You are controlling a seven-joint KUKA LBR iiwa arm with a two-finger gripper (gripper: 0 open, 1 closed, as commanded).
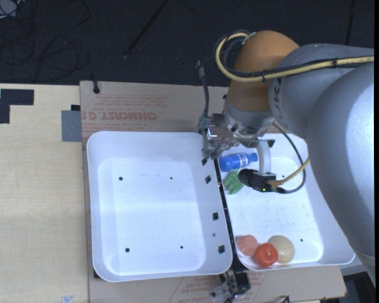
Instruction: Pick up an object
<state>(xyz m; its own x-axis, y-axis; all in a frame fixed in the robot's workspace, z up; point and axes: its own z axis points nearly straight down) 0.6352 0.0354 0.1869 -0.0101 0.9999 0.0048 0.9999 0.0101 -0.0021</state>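
My gripper hangs over the far left corner of the right bin, close to the divider between the two bins. A blue bottle with a white cap lies on its side just right of and below the gripper, touching or nearly touching it. A green object sits right under the bottle, partly hidden by a black cable part. At the near edge of the right bin lie a red ball-like fruit, a beige round object and a pink piece.
The left bin stands beside the right one, with black clips along the shared rim. The grey arm and its orange band cover the far right of the bench. Cardboard lies under both bins.
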